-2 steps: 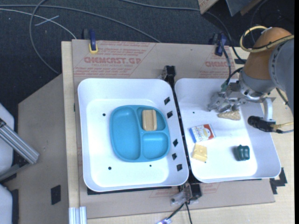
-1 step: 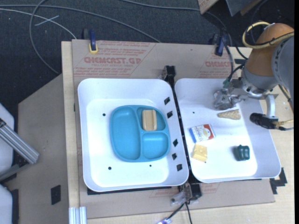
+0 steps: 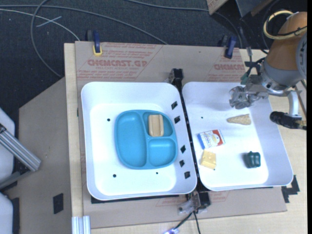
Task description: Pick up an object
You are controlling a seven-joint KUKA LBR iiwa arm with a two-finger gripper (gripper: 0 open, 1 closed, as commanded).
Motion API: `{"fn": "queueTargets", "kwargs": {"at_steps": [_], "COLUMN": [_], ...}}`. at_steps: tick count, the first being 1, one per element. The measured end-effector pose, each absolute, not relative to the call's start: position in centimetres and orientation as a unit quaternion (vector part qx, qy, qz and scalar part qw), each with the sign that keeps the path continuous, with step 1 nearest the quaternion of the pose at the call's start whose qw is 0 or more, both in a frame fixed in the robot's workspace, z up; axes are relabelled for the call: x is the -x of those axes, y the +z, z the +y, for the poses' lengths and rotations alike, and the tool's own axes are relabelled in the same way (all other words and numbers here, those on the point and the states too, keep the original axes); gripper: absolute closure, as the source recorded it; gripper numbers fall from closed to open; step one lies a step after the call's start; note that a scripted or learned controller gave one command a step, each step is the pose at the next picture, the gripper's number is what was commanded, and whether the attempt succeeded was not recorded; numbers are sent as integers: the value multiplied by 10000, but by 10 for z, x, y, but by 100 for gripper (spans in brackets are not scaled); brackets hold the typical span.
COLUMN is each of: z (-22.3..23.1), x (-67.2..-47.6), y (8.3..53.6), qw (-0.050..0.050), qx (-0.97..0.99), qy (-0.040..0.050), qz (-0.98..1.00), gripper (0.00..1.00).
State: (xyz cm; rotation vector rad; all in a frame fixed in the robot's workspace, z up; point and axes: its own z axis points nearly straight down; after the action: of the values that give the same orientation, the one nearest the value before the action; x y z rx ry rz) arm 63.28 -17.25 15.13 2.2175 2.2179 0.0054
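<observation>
Camera view: the pincer point(image 3: 240, 98) is seen at upper right, its state impossible to tell, just above the tan wedge point(image 3: 239, 119). The approach is judged underway; descent is needed next.

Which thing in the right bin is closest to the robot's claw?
The tan wedge. It lies just below the gripper, while the other three things sit lower down.

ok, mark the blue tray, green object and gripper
blue tray point(image 3: 127, 143), camera view, floor of its large compartment
green object point(image 3: 252, 159), camera view, its top face
gripper point(image 3: 240, 99), camera view, between the fingertips
</observation>
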Motion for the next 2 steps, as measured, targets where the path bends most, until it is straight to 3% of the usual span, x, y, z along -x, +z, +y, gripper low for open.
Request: {"fn": "queueTargets", "kwargs": {"at_steps": [1,2], "z": [-181,-181], "x": [-639,-639], "y": [211,218], "qw": [38,15], "qx": [-7068,-7068], "qy": [20,8], "qz": [7074,7075], "gripper": [100,100]}}
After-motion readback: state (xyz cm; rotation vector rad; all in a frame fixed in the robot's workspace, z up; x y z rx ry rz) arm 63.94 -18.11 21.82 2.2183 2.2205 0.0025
